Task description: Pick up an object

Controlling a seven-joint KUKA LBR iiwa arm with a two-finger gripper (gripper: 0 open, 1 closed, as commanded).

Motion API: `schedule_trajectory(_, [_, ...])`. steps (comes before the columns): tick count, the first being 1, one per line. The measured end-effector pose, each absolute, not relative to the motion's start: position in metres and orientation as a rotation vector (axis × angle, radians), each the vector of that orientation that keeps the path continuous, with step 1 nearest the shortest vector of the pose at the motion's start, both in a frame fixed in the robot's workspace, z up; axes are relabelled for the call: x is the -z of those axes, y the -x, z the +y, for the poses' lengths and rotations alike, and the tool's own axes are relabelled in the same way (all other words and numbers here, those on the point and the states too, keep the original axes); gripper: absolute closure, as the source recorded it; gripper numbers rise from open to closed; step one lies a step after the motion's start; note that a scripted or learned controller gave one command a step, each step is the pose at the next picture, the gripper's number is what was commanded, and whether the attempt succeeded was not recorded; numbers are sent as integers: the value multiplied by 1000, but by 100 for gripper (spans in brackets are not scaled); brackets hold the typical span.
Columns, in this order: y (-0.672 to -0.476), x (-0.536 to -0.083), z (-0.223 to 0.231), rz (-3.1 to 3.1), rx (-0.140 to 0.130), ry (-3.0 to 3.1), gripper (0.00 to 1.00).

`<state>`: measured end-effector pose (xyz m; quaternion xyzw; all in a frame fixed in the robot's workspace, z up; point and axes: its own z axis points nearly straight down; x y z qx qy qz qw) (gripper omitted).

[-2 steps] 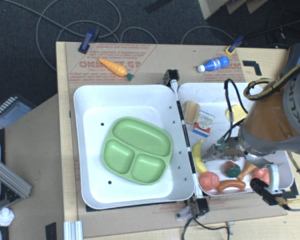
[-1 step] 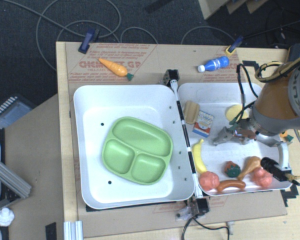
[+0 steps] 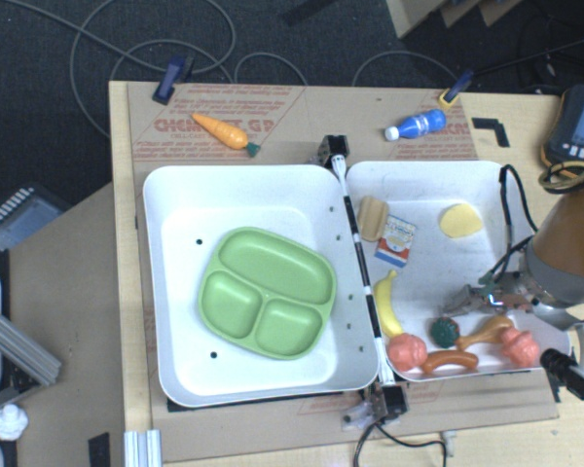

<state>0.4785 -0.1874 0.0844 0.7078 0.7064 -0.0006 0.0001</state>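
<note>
The right bin [image 3: 423, 175] holds several toy items. A yellow banana [image 3: 384, 305] lies along its left wall, with a pink peach [image 3: 406, 351] and a red sausage [image 3: 452, 361] at the front. A dark green ball [image 3: 444, 332] sits beside a tan bone-shaped piece [image 3: 483, 334] and a pink lumpy toy [image 3: 522, 347]. Further back are a yellow lemon [image 3: 460, 220], a small red, white and blue carton [image 3: 396, 241] and a tan block [image 3: 373, 217]. My gripper [image 3: 477, 299] hangs low over the bin's right side, just above the green ball and the bone-shaped piece.
The left bin [image 3: 175, 202] carries a green divided plate [image 3: 267, 292]. On the bench behind the bins lie an orange carrot [image 3: 224, 131] and a blue bottle [image 3: 416, 125]. The arm's orange band [image 3: 569, 236] rises at the right edge. Cables run along the divider between the bins.
</note>
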Motion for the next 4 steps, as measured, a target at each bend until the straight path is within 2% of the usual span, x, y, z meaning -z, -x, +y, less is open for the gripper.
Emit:
schedule_trajectory(1, [-543,-85,-102,2225,-4,-2218,0])
schedule_trajectory(2, [-484,-84,-168,2220,3,-2224,0])
schedule_trajectory(3, [-567,-85,-133,2223,-2,-2220,0])
schedule_trajectory(4, [-637,-85,-95,2225,0,-2222,0])
